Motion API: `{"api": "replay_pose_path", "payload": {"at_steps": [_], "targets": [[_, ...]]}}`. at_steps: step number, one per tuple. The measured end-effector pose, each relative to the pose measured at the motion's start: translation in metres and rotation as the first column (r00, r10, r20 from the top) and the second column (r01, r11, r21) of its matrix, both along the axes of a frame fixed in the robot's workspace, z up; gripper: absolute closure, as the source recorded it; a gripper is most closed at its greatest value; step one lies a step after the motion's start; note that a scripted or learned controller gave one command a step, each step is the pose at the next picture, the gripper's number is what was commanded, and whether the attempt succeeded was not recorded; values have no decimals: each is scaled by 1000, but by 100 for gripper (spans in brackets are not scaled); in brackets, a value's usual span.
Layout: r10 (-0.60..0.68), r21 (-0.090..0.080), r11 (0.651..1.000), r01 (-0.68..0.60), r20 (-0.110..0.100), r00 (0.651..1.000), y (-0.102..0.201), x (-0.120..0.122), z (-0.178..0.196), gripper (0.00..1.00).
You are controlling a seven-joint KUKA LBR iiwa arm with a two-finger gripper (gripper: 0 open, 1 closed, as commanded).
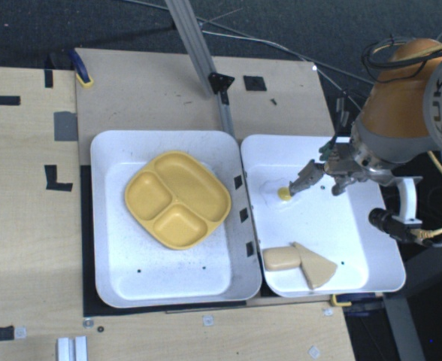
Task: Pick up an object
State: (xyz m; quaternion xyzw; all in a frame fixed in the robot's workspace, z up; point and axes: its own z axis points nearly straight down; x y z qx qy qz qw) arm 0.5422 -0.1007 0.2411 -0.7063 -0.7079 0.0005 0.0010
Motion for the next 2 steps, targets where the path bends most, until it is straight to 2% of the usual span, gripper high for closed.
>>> {"api": "replay_pose_path", "payload": {"at_steps": [1, 2], "targets": [[-2, 0, 1000, 2, -6, 1000, 0, -3, -65, 0], [-1, 0, 1000, 1, -5, 1000, 6, -3, -110, 0]]}}
